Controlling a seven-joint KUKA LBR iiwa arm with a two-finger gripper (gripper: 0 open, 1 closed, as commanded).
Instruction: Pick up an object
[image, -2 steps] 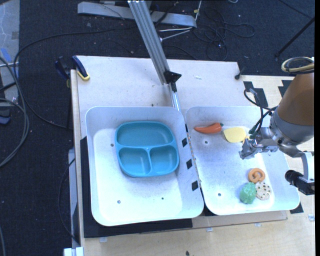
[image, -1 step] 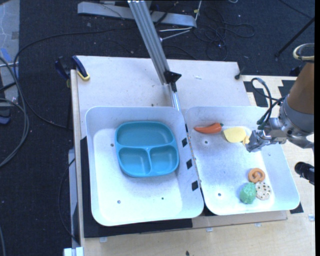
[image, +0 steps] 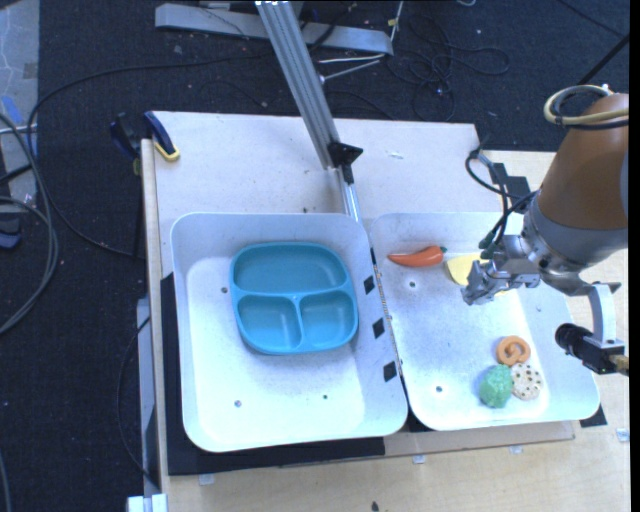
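In the right bin (image: 440, 345) lie an orange carrot (image: 416, 257), a pale yellow piece (image: 459, 268), an orange ring-shaped pretzel (image: 513, 351), a speckled cookie (image: 526, 381) and a green leafy toy (image: 495, 387). My gripper (image: 477, 289) hangs over the upper right part of that bin, right next to the yellow piece and partly covering it. The carrot lies just to its left, apart from it.
The left bin (image: 200, 400) holds a blue divided plate (image: 294, 297). A slanted metal pole (image: 305, 85) rises behind the bins. A black-and-yellow clamp (image: 157, 137) sits at the bench's back left corner. Cables lie on the dark floor.
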